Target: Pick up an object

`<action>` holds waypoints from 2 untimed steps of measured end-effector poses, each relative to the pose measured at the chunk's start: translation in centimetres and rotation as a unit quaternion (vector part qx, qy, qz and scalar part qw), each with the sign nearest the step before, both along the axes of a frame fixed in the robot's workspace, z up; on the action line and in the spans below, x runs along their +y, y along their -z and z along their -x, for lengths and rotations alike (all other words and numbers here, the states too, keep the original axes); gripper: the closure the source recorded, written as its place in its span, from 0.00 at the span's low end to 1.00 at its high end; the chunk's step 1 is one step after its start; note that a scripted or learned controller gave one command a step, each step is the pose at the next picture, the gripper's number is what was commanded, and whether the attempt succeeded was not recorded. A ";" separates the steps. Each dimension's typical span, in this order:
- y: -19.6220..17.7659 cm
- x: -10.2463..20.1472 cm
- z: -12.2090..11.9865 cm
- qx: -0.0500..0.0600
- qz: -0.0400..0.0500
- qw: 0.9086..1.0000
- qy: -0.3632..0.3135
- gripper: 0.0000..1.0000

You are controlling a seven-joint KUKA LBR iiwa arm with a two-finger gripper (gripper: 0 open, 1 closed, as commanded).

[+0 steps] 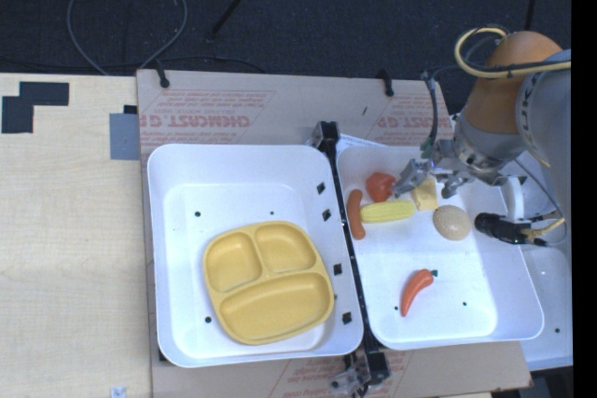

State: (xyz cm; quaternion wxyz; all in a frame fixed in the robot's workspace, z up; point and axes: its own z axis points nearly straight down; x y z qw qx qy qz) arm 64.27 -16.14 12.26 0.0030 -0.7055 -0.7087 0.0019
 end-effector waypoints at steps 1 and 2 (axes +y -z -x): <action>3.5 0.0 0.0 -0.001 0.002 1.000 0.000 0.00; 2.3 -0.1 0.0 -0.001 0.002 1.000 0.000 1.00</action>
